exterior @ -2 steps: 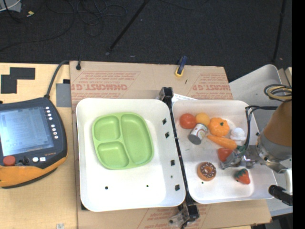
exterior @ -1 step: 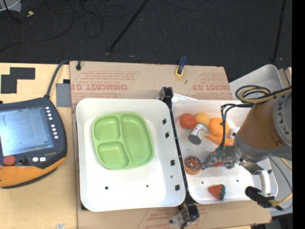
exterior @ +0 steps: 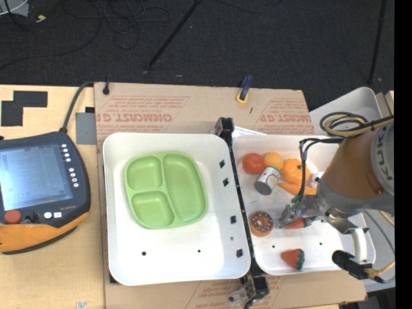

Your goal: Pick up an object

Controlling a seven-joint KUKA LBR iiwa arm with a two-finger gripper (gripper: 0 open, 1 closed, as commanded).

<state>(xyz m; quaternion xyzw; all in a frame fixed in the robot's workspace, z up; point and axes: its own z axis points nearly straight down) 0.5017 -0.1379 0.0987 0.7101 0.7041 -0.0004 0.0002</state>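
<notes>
**Arm low over the right bin, gripper among the toy food**

The arm (exterior: 360,172) reaches in from the right and bends down over the right bin (exterior: 322,253). Its gripper (exterior: 297,212) sits low near the bin's middle, just right of a round brown doughnut-like piece (exterior: 261,223). Something small and red (exterior: 293,224) lies right at the fingertips, but the wrist shadows that spot, so I cannot tell how wide the pincer stands or whether it has hold of anything.

Behind the gripper, toward the bin's far wall, lie a red tomato-like ball (exterior: 253,163), a yellow fruit (exterior: 273,159), an orange piece (exterior: 293,170) and a small grey can (exterior: 266,182) lying tilted among them. A red strawberry-like piece (exterior: 293,258) rests apart near the front edge.

The left bin (exterior: 129,250) holds a green three-compartment tray (exterior: 166,190), lying flat. A teach pendant (exterior: 40,179) sits on the bench at far left.
</notes>
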